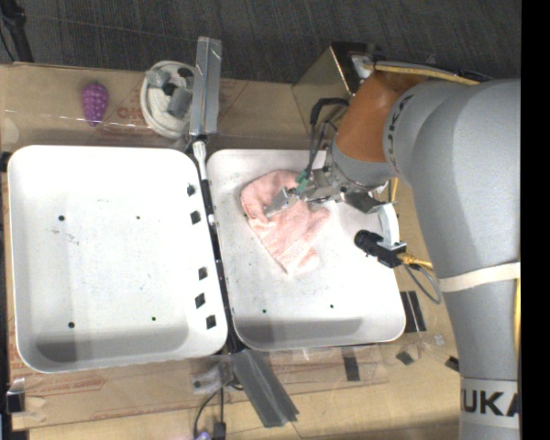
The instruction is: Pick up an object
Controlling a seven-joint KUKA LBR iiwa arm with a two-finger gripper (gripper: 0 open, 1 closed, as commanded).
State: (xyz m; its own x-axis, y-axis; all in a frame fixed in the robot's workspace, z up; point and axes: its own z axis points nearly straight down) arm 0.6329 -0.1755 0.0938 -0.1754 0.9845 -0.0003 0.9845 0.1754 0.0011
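- The pink cloth (284, 220) lies crumpled in the right bin (367, 314), in its far half, toward the left wall next to the divider between the two bins.
- The gripper (289, 200) is down on the cloth's far part, reaching in from the right; the cloth spreads away from it toward the near right.
- The cloth's long axis runs at a slant, from far left to near right, so most of the fabric lies on the near side of the gripper.
- How wide the gripper stands, and whether any fabric is pinched in it, I cannot tell; the metal parts blur against the folds.
- As a judgement: the try is at the point of contact, and a lift would show whether a fold has been caught.
- The left bin (37, 246) sits beside it; a purple grape-like toy (94, 102) rests on the bench (46, 99) at far left, well apart.
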